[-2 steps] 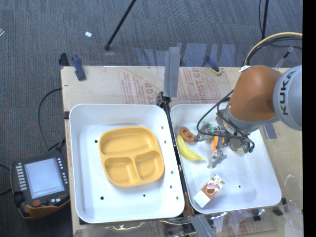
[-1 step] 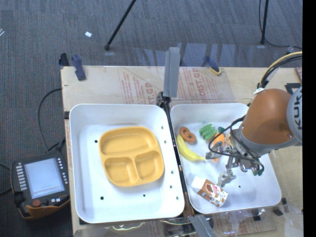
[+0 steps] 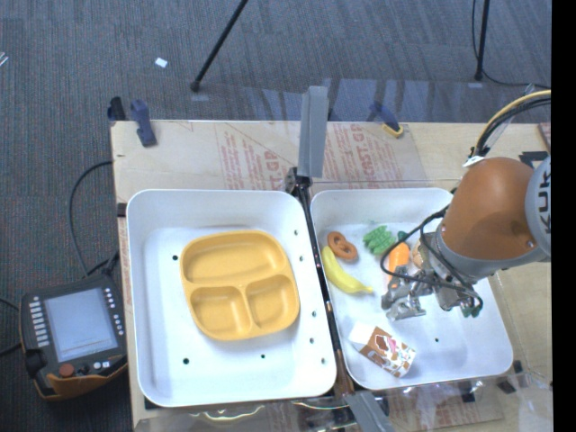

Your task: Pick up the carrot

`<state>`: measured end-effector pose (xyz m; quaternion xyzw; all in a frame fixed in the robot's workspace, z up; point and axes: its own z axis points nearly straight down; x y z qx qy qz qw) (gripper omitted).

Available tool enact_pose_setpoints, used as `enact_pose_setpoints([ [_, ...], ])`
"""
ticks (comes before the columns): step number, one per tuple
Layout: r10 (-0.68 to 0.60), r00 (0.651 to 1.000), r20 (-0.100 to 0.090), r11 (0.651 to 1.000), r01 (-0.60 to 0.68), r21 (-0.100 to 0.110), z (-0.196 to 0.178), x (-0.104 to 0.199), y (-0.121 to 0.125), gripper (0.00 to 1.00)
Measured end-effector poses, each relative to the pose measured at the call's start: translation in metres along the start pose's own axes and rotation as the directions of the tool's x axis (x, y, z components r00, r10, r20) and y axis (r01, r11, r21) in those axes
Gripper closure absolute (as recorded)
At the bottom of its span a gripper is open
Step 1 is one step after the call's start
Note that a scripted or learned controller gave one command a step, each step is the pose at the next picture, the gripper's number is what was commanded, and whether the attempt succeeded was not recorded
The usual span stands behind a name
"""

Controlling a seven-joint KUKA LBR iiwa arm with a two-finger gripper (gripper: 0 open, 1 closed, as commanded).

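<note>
Even, soft overhead light; faint shadows; slightly grainy, mildly blurred.

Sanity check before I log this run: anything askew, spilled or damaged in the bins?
Nothing spilled or broken. The small carton lies tipped on its side near the right bin's front edge. The yellow tray sits slightly rotated in the left bin. Carrot, banana and pretzel look intact.

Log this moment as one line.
task: pick carrot | gripper: in right bin, just below carrot | grasp: none seen | nearby: banana, pretzel
</note>
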<state>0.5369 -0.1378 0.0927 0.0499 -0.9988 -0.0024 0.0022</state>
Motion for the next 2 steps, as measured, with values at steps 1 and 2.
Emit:
enact_pose_setpoints([
  [1, -0.024, 1.000, 0.003, 1.000, 0.024, 0.003, 0.007, -0.044, -0.030, 1.00],
  [2, 0.215, 0.976, 0.008, 0.977, -0.215, 0.001, -0.095, -0.082, 0.064, 1.00],
])
